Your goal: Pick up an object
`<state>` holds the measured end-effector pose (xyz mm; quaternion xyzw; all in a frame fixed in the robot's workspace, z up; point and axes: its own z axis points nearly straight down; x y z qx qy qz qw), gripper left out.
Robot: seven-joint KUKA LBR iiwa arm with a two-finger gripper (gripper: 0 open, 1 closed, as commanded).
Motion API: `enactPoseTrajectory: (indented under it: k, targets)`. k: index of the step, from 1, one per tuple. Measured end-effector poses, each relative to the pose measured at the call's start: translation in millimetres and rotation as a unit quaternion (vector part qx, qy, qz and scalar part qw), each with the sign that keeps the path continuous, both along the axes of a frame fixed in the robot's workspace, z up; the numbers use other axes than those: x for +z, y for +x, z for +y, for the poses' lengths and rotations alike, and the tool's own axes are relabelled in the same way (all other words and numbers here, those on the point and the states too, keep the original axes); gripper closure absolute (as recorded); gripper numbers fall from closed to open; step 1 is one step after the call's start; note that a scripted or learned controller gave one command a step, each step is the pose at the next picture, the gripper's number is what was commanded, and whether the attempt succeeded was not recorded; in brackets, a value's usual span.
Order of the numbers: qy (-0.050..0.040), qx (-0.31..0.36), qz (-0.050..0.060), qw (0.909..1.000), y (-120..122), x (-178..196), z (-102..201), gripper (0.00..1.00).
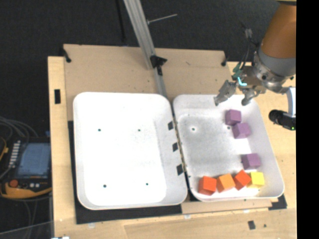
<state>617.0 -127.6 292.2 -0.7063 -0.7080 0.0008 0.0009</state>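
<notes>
My gripper (234, 97) hangs over the far edge of the right bin (209, 138), open, with nothing between its two spread fingers. Just below it lie two purple cubes, one (233, 116) nearest the fingertips and another (241, 130) beside it. A third purple cube (251, 161) sits farther toward the front. Along the front wall runs a row of blocks: a red-orange one (208, 184), an orange one (226, 182), another red-orange one (242, 179) and a yellow one (257, 178).
The left bin (122, 148) stands beside the right one, joined by black clips (175, 146). A slanted metal pole (142, 31) rises behind the bins. A pendant (25, 166) with cables lies off the bench at left.
</notes>
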Motion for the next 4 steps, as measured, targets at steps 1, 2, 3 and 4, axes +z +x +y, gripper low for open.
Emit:
enactPoseTrajectory:
  k: [1, 2, 3, 4]
  targets:
    - [-0.0003, 0.000, -0.002, 1.0000, 1, 2, 0, 0.00]
    - [-0.0008, 0.001, 0.000, 1.0000, 9, -46, 3, 0.00]
    - [-0.0009, -0.001, 0.001, 1.0000, 8, -88, 3, 0.00]
    - [-0.0009, -0.002, 0.001, 1.0000, 4, -131, 4, 0.00]
